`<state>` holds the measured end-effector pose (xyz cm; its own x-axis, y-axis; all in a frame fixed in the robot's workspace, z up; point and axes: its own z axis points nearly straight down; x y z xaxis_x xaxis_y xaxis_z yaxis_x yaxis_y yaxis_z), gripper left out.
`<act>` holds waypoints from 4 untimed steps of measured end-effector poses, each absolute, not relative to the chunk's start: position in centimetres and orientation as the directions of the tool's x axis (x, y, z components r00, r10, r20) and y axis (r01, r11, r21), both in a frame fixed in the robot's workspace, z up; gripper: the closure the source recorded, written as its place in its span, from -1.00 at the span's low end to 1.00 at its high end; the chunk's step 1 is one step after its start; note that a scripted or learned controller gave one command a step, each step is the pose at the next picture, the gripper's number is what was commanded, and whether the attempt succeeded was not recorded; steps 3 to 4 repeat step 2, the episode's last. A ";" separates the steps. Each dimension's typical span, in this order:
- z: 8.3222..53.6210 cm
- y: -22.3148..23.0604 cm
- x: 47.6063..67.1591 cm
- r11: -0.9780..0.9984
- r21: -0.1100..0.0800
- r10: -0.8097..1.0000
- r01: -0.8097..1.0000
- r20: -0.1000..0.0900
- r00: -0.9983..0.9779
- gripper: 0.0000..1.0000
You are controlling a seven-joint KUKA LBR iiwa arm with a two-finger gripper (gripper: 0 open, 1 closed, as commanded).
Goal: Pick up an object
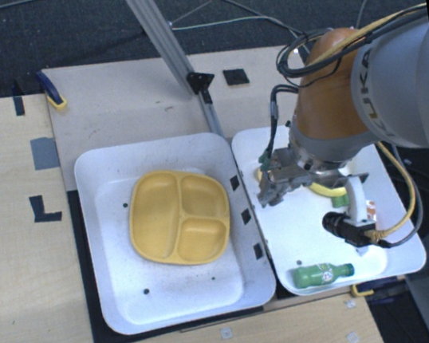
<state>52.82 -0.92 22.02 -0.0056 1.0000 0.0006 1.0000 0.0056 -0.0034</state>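
Arm: I've got the grey arm with the orange band (330, 84) reaching in from the right, hanging over the right white bin (300, 230).
Hand: the hand (277, 183) sits low over the upper left part of the right bin, near the wall it shares with the left bin. I cannot tell from here how it stands or whether it has anything; the wrist hides it.
Green bottle: a small green plastic bottle with a white label (321, 274) lies on its side at the near edge of the right bin, cap pointing right, well apart from the hand.
Yellow item: a curved yellow piece (326, 187) peeks out just under the wrist, towards the middle of the right bin; too covered for me to name.
White item: a small white object with orange marks (360, 202) lies near the right side of that bin, beside a black fitting (343, 226) on a yellow cable.
Left bin: the left white bin (110, 223) carries a yellow divided plastic plate with three compartments (179, 216), about in its middle, lying flat.
Surface: pale wooden surface (21, 278) with dark tape marks to the left of the bins.
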 end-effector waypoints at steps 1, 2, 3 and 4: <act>22.4 3.7 50.8 0.006 -0.004 1.000 1.000 0.001 -0.006 1.00; 23.3 9.3 49.7 0.007 -0.002 1.000 1.000 0.001 -0.007 1.00; 23.3 9.3 49.7 0.007 -0.002 1.000 1.000 0.001 -0.007 1.00; 23.3 9.3 49.7 0.007 -0.002 1.000 1.000 0.001 -0.007 1.00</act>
